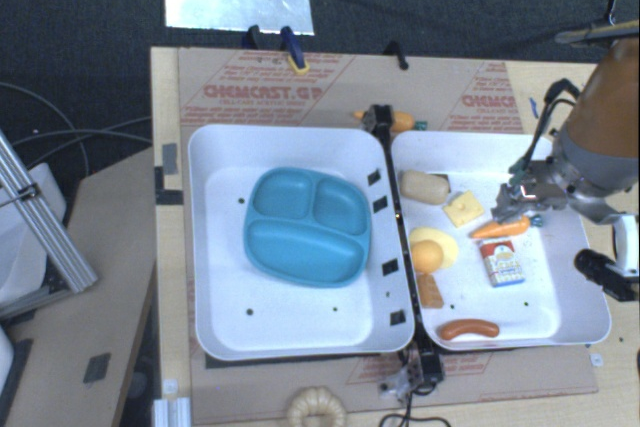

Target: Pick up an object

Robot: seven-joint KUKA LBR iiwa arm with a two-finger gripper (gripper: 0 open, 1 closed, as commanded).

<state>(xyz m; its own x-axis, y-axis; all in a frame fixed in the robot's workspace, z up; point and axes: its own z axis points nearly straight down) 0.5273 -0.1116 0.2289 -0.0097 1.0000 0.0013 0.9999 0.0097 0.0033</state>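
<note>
Near edge of the desk: a pale ring-shaped thing, outside both bins, not in play.

Right bin holds all the loose stuff, so the pick has to come from there. Near to far:
- sausage lying flat near the near wall, well apart from the rest, the easiest isolated target
- brown slice by the centre divider, touching or just beside the yellow-and-orange egg-like piece; too close to the wall for a clean approach, I'd guess
- red box flat, mid-bin
- carrot just far of the box, lying crosswise

Gripper sits just far-right of the carrot, low over the bin floor, with the arm reaching in from the right. Nothing visibly held. How wide it stands: can't tell, the head is blurred at this angle. My read is that the carrot is the target: it's the nearest item, and the head looks lined up across its long axis. Risk: the box right beside it could get nudged.

Further back: cheese wedge and potato-like lump, both near the far-left corner of that bin.

Left bin: just a blue divided plate, flat and centred. Looks like a drop target, not a pick.

Far side: clamps pin the cardboard sheet under the bins so it stays put.
</note>
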